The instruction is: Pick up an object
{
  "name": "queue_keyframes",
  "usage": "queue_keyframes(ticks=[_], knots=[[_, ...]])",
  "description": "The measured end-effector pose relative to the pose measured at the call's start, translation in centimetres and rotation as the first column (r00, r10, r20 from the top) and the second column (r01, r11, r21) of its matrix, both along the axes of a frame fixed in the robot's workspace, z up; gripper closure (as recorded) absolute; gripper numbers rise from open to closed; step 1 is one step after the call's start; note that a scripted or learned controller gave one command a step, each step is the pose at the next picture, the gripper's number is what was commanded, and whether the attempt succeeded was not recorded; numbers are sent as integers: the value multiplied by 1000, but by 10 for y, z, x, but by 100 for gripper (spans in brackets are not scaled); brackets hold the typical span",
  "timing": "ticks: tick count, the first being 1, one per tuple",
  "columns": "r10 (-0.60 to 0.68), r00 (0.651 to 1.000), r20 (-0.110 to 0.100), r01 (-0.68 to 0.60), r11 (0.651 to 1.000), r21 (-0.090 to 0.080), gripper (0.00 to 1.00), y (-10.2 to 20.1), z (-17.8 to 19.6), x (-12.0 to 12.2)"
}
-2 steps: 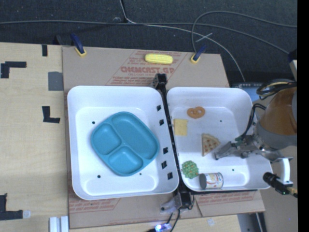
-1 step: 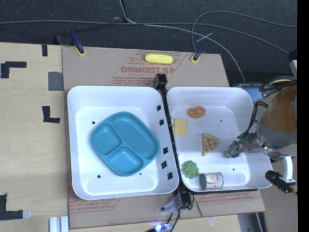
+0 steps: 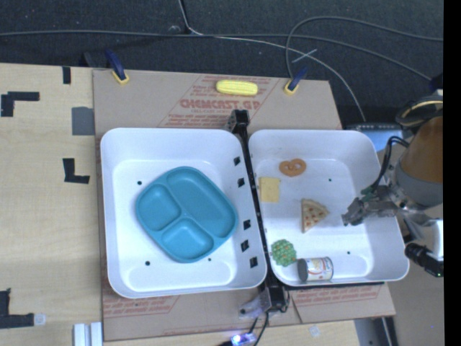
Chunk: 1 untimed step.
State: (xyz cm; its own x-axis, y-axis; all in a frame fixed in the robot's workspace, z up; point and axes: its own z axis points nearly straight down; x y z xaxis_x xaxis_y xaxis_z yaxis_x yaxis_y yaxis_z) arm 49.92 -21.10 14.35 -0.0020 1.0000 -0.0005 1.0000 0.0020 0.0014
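Here the gripper (image 3: 354, 215) hung at the right side of the right bin (image 3: 360, 146), holding nothing; whether its fingers were wide or narrow could not be told. Left of it lay a pizza slice (image 3: 312, 214), a cheese square (image 3: 269, 189), a pretzel (image 3: 292, 167), broccoli (image 3: 283, 251) and a can (image 3: 315, 269). A blue tray (image 3: 186, 213) sat in the left bin (image 3: 115, 146).

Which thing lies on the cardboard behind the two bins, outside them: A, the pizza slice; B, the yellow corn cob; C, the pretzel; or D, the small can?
B: the yellow corn cob lies on the cardboard beyond the bins, while the other three lie in the right bin.
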Motion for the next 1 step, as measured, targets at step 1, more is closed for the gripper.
queue_keyframes(ticks=[1], knots=[[-1, 1000, 1, 1, 1000, -1, 100, -4, 55, -9]])
